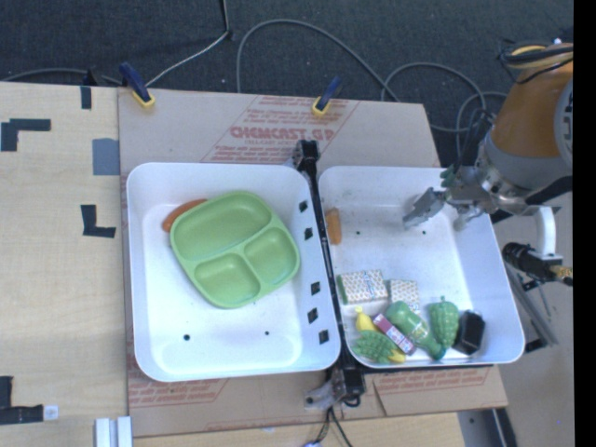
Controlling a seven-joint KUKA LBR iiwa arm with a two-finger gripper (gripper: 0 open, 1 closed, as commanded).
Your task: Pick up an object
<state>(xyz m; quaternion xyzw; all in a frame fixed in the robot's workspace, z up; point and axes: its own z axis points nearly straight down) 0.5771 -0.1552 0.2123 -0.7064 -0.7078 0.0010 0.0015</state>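
At the right edge of the frame I see the arm (535, 110) reaching in over the right bin (372, 208), its orange band toward the upper right corner and its wrist angled down and to the left. The gripper (438, 205) hangs above the bin's upper right area, over bare white floor. One grey finger (421, 208) points left; I cannot tell how the tool is set, and I see nothing between its tips.

Candidate objects lie well apart from the gripper, clustered along the lower edge of the right bin: two dotted packets (374, 288), a yellow piece (363, 321), green toy vegetables (410, 326) and a black block (470, 331). A small orange item (332, 226) rests against the bin's left wall.

The left bin (158, 333) holds a green divided tray (235, 247), tilted, with an orange object (177, 214) partly hidden under its upper left corner.

Both bins sit on cardboard (270, 133) clamped at its top edge, over a wooden bench (56, 250). Cables (279, 35) cross dark carpet beyond.
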